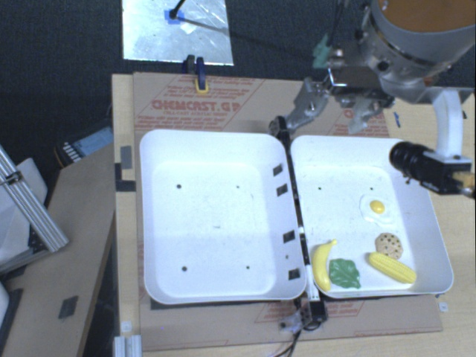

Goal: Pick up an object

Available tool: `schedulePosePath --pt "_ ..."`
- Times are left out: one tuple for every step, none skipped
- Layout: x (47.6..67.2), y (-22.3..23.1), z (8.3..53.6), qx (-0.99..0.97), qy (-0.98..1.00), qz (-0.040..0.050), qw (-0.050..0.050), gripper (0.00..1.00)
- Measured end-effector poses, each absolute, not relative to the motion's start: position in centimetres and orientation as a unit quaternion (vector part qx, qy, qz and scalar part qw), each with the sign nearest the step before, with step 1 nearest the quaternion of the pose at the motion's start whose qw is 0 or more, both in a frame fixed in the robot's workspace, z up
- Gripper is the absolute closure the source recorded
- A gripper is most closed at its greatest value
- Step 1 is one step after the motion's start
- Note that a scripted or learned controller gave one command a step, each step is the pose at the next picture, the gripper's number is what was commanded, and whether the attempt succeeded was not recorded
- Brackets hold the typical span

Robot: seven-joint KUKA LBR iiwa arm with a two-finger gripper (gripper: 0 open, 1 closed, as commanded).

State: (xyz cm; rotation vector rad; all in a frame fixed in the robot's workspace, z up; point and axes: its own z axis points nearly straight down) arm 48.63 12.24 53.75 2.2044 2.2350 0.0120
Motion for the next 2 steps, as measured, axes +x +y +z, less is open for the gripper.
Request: schedulePosePath --pt "48.6 12.2 53.5 0.705 0.709 0.0014 0.001 0.00" --pt "48.6 13.5 53.5 0.705 0.709 0.0014 0.000 0.00"
